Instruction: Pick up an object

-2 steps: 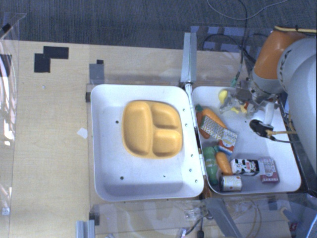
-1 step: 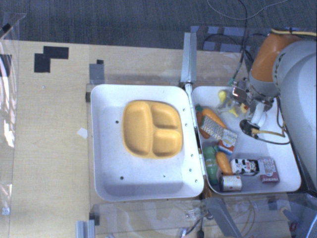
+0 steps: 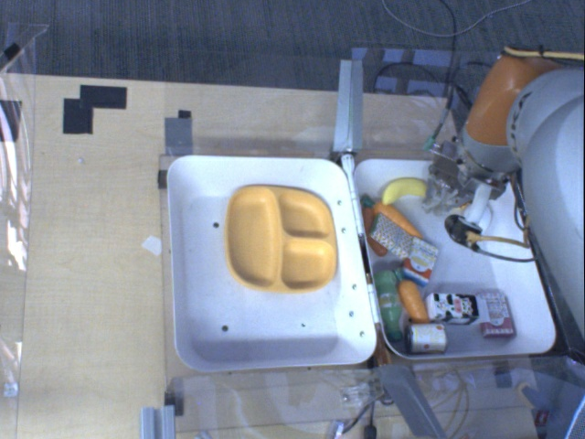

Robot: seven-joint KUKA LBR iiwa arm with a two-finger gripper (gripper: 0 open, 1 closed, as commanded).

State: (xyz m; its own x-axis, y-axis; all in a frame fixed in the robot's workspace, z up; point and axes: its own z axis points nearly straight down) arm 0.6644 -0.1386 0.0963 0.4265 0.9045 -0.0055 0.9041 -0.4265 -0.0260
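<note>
on tan bench (image 3: 91, 273), two white bins (image 3: 196, 337)

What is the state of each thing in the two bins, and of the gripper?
Yellow divided tray: upright in left bin.
Banana: lying, right bin.
Tin can: on its side.
Carton: lying flat.
Gripper: over right bin, near banana.

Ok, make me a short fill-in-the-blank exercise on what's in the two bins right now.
1. The yellow divided tray lies in the ____ bin in the camera view.
2. The tray has ____ compartments.
3. The gripper hangs over the right bin, close beside the ____, a curved yellow fruit.
4. The silver can lies near that bin's ____ edge.

Missing words: left; three; banana; front
</note>
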